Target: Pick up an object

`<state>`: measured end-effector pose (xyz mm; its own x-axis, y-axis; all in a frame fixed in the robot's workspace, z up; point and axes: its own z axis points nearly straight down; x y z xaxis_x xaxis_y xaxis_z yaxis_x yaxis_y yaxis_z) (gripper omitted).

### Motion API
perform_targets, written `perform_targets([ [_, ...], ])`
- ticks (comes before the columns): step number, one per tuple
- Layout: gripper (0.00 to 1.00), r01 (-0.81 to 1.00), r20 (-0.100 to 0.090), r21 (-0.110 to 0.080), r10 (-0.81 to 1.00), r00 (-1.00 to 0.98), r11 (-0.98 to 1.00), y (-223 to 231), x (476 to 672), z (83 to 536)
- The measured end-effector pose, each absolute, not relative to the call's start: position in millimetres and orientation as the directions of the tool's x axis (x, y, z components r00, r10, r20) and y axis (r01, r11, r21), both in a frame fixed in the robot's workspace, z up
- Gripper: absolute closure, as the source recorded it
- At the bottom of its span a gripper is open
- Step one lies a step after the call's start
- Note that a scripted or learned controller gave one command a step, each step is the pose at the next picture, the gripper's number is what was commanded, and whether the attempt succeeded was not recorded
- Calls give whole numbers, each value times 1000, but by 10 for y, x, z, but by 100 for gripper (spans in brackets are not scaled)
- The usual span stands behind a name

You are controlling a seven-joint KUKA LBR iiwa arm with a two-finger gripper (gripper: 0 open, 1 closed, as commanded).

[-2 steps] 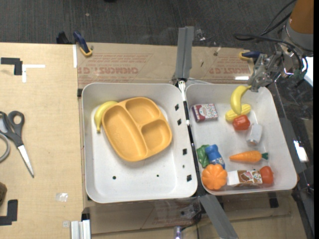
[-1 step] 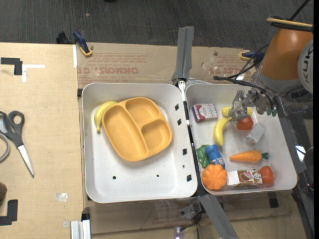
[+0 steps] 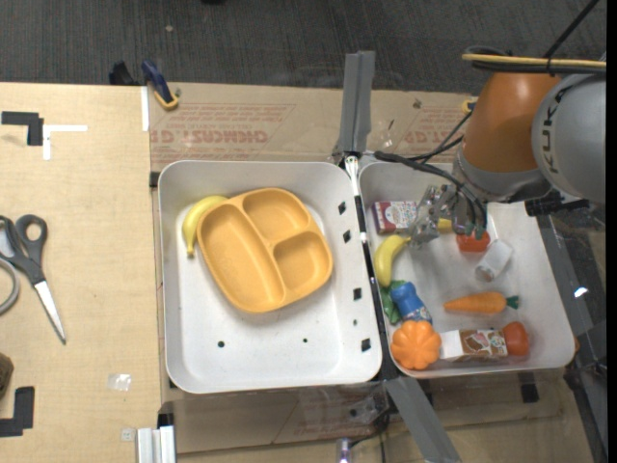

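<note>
My gripper [image 3: 451, 226] hangs low in the right bin [image 3: 540, 287], near its back, and looks open with nothing clearly held between its fingers. Just beside it to the right lies a small red object [image 3: 472, 242], with a white cylinder [image 3: 494, 258] a little farther right. A maroon packet [image 3: 393, 217] and a yellow banana [image 3: 388, 257] lie to its left. Nearer the front are a blue bottle [image 3: 410, 302], a carrot [image 3: 477, 304], an orange pumpkin [image 3: 415, 343] and a red-and-brown packet [image 3: 487, 343].
The left bin [image 3: 193, 336] holds a yellow divided plate [image 3: 265, 249] with a second banana [image 3: 198, 222] tucked at its left rim. Scissors [image 3: 34, 268] lie on the bench at far left. A raised divider [image 3: 359, 249] separates the bins.
</note>
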<state>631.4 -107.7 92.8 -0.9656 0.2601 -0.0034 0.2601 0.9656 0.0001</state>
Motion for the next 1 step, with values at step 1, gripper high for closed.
perform_targets([
  [1, 0, 260, -3, 0, 260, -966, 966, -1076, 6314, 928],
])
